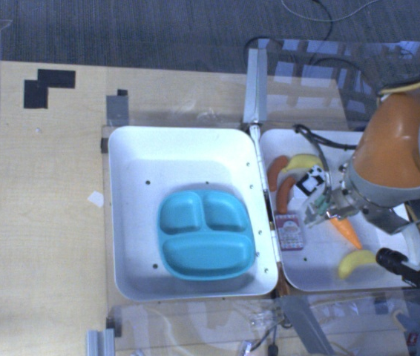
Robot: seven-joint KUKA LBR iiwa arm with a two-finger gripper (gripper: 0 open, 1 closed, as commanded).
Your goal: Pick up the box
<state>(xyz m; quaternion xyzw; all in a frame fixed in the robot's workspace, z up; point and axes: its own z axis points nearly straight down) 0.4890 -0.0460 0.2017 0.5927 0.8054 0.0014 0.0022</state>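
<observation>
The box point(289, 233) is small and flat, with a pink and white printed face. It lies in the right bin point(306, 277) against that bin's left wall. My gripper point(318, 209) hangs just right of the box and slightly beyond it, low over the bin floor. Nothing shows between the gripper and the box, and the box rests on the floor. The arm's orange band point(392, 143) and grey wrist cover the bin's right part.
Near the gripper in the right bin lie a red sausage point(283, 191), a yellow banana point(302, 164), an orange carrot point(346, 231) and a second banana point(354, 262). The left bin point(132, 162) holds a blue divided plate point(205, 233). A black cable point(321, 141) runs behind.
</observation>
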